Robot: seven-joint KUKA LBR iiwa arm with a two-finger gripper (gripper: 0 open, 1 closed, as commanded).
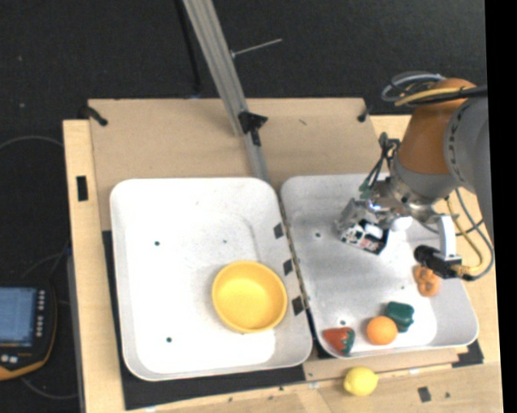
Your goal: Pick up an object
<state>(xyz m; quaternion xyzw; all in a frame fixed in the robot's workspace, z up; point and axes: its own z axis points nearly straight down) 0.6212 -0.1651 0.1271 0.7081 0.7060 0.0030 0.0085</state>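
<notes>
Hovering over the upper middle of the right bin (327, 198), the gripper (362, 231) sits well short of any candidate object. Its tip reads as a tangle of grey, white and black parts; how far the fingers stand apart cannot be told, and nothing is seen held between them.

Candidate objects lie toward 5 and 6 o'clock from the gripper, along the bin's lower edge: an orange ball (382, 330), a dark green piece (401, 314) touching it at its 1 o'clock, and a red piece (339, 339) at the bin's lower left corner. A small orange object (427, 281) rests at the gripper's 4 o'clock, near the right wall. A yellow bowl (250, 296) sits in the left bin (156, 214), and a yellow lemon-like fruit (360, 381) lies outside on the bench (153, 137), below the right bin.

Recommended practice: choose the orange ball, but approach from its 8 o'clock side, clear of the green piece. Centre above it before descending; a round body is likely to roll out of an off-centre close. The red piece sits hard against the bin wall and appears a poorer choice.

Observation limits: the arm's wrist (427, 151) covers the bin's upper right corner. The small orange object is partly overlapped by a black fitting. The identity of the green and red pieces is uncertain at this resolution.
</notes>
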